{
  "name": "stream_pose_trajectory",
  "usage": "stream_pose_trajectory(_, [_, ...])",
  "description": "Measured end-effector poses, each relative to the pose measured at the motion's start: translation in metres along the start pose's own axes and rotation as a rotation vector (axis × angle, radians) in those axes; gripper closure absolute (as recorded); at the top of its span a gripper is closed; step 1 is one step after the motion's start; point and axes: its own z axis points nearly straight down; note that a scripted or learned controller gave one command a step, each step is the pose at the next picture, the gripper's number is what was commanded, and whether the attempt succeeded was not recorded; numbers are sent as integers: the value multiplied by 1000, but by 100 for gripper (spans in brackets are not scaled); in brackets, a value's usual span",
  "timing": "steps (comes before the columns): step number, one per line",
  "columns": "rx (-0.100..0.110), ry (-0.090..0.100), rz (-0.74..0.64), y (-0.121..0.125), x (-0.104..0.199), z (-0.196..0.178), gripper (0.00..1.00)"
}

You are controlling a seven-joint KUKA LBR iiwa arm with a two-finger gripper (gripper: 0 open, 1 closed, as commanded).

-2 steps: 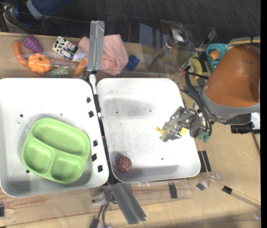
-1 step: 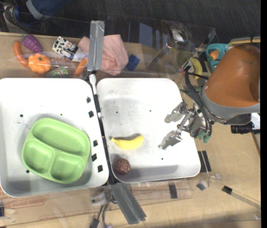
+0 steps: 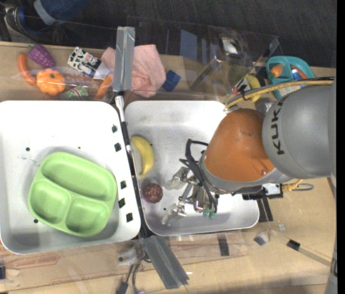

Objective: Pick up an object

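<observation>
In the right bin (image 3: 221,112), a yellow banana (image 3: 143,154) lies against the left wall. A small dark red round fruit (image 3: 152,192) sits just below it on the bin floor. My gripper (image 3: 173,197) hangs low over the bin's front left part, just right of the round fruit. Its metal fingers (image 3: 178,179) are spread open, and nothing sits between them. The orange band and grey wrist (image 3: 241,149) cover the middle and right of this bin.
A green divided plate (image 3: 73,193) lies in the left bin (image 3: 13,127). Behind the bins are toy vegetables (image 3: 50,81), a pink cloth (image 3: 146,68), a small blue block (image 3: 171,79) and a teal item (image 3: 285,69) at the back right.
</observation>
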Motion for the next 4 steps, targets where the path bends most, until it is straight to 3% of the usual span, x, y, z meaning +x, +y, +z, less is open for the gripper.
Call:
stream_pose_trajectory(1, [0, -5, 242, 40, -100, 12, 0])
stream_pose_trajectory(2, [-1, -6, 220, 70, -157, 11, 0])
stream_pose_trajectory(3, [-1, -8, 216, 70, -158, 1, 100])
stream_pose_trajectory(4, [-1, -8, 405, 100, -133, -161, 100])
